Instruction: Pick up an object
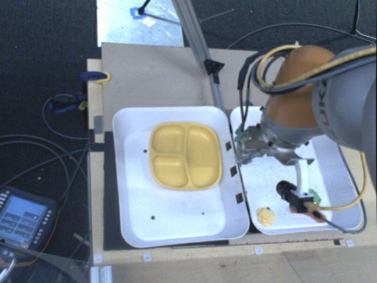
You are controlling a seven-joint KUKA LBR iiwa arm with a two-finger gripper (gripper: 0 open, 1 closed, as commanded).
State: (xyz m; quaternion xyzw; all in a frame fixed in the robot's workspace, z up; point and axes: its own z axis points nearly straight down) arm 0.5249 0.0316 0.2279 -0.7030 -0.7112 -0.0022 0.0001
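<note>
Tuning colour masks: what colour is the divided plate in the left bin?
Plain yellow, no pattern. The divided plate shows best in the camera view.

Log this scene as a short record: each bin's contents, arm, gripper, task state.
left bin: holds a yellow divided plate, lying flat
right bin: holds a small yellow object at its near left corner
arm: over the right bin
gripper: above the right bin's left side, apart from the small yellow object
task state: both things lie in their bins
</note>
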